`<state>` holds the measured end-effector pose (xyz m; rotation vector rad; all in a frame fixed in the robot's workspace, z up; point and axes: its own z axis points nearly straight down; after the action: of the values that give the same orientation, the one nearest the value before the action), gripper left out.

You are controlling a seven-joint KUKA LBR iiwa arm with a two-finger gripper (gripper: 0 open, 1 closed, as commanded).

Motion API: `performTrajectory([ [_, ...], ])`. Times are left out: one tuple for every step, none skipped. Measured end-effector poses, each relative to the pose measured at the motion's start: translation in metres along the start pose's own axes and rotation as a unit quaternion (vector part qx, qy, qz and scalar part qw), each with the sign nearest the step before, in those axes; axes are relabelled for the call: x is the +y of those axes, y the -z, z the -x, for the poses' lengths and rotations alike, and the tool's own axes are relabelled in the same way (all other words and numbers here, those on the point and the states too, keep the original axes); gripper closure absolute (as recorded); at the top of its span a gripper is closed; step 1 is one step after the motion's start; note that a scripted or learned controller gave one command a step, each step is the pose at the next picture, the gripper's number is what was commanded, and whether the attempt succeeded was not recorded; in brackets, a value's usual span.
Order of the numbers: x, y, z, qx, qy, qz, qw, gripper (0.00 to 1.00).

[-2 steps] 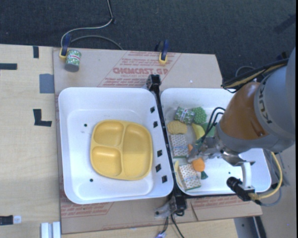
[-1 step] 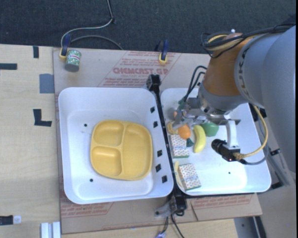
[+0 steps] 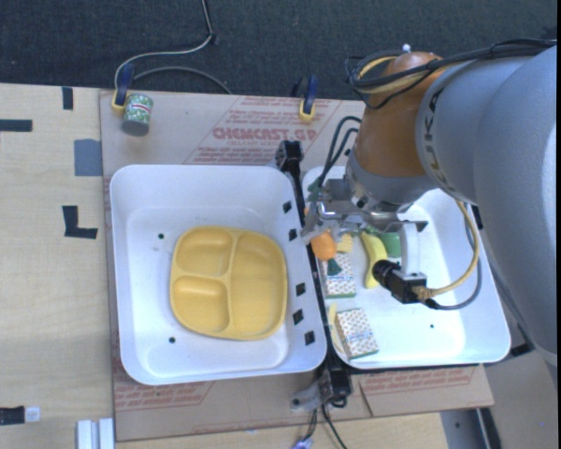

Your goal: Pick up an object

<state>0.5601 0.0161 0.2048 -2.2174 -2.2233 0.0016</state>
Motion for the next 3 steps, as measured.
performTrajectory([
  [-0.055,-0.021,0.034,0.000,-0.001,-0.001,1.0000,1.00],
  [-0.034,0.082,-0.037,0.000,0.000,0.001,1.0000,1.00],
  [-0.077,-0.022,-0.006,0.000,-0.001,-0.001,1.0000,1.00],
])
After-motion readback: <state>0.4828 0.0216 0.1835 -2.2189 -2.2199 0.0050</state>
